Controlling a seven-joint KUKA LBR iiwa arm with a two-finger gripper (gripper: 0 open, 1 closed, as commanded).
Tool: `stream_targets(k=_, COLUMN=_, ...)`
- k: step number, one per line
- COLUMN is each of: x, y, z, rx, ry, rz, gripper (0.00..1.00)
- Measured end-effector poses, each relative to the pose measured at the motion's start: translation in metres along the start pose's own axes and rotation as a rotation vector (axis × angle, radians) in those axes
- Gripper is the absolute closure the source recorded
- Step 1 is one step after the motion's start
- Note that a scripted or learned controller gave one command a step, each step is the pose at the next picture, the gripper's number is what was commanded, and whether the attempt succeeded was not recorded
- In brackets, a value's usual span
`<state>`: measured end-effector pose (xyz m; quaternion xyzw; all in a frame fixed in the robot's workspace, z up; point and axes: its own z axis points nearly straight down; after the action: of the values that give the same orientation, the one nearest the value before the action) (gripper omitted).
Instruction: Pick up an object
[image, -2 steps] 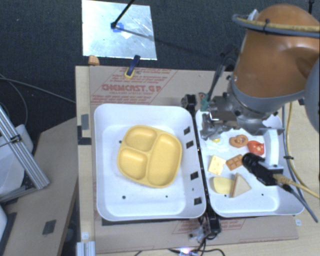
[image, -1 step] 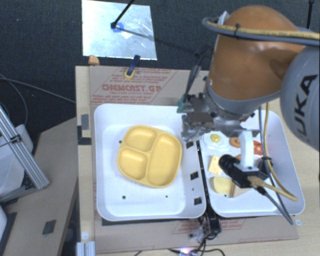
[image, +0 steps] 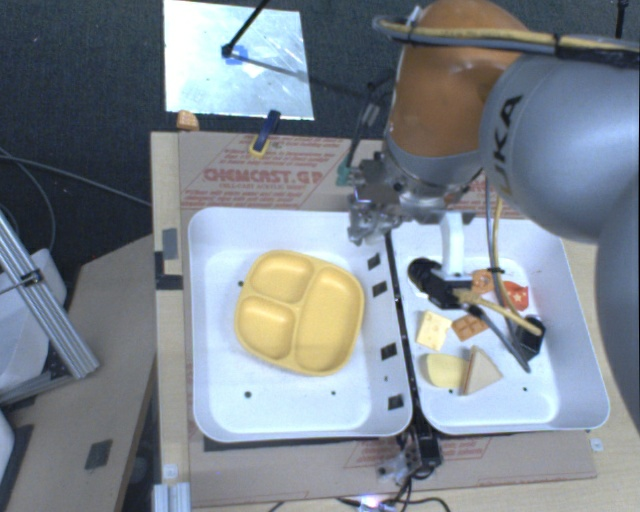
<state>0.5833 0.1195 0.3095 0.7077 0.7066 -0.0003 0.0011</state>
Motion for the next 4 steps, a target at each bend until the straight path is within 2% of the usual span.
stream_targets(k=1, x=0.073, y=0.047, z=0.023, rx=-0.004, ry=0.004, rz=-0.011, gripper=1.00)
stream_targets(k=2, x=0.116, y=-0.083, z=0.069, rx=0.013, ry=0.002, rz=-0.013, gripper=1.00)
stream_targets(k=3, x=0.115, y=-0.032, z=0.163, rx=0.002, ry=0.001, rz=-0.001, gripper=1.00)
stream_targets(k=4, x=0.114, y=-0.101, z=0.176, rx=0.010, ry=0.001, rz=-0.002, gripper=1.00)
